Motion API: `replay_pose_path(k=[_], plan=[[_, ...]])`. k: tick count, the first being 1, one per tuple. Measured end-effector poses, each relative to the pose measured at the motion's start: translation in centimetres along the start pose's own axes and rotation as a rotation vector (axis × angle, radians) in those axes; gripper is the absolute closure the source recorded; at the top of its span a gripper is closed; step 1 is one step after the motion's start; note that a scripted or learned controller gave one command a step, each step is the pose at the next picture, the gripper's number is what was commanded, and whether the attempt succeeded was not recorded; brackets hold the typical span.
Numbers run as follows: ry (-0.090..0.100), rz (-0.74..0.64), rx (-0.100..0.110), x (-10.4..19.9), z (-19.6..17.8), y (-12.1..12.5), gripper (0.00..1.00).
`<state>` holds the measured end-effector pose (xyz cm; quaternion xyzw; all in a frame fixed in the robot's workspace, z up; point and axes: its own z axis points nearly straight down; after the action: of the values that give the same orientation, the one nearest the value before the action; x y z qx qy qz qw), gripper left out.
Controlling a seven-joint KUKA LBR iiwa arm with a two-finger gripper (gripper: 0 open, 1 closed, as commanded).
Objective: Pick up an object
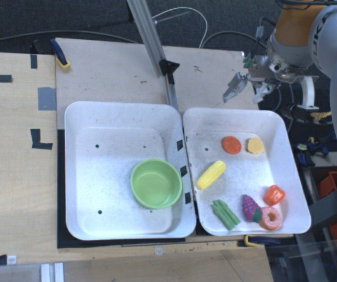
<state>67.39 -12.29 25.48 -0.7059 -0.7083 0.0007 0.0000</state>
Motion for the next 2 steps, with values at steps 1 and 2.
replay_pose_path(k=[1, 2], plan=[[0.0, 0.001, 0.0, 0.0, 0.0, 0.0, 0.0], [0.0, 0.0, 0.006, 0.4, 6.3, 0.4, 0.0]])
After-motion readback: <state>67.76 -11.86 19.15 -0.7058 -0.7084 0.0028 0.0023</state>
